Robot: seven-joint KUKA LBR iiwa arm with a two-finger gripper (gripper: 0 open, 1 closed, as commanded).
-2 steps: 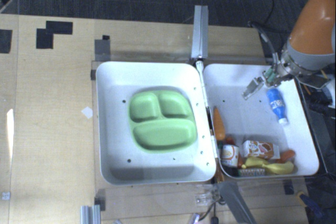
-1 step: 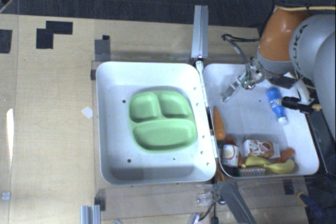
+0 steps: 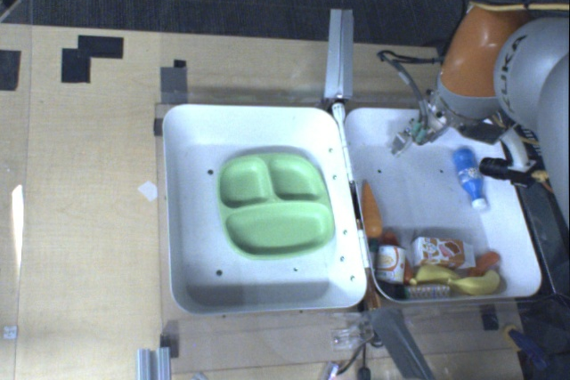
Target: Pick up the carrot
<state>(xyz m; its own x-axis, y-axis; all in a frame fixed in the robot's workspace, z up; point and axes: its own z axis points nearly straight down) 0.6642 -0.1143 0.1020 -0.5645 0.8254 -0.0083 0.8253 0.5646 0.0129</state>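
Note:
The orange carrot (image 3: 370,209) lies lengthwise along the left wall of the right bin (image 3: 419,191), about halfway down it. My gripper (image 3: 407,139) hangs over the back part of the same bin, up and to the right of the carrot and well apart from it. Nothing shows in the gripper.
A blue bottle (image 3: 468,174) lies at the right of the right bin. Along its front edge sit a small can (image 3: 389,262), a carton (image 3: 442,252), a banana (image 3: 463,284) and a red-brown piece (image 3: 489,261). A green divided plate (image 3: 272,202) fills the middle of the left bin (image 3: 191,191).

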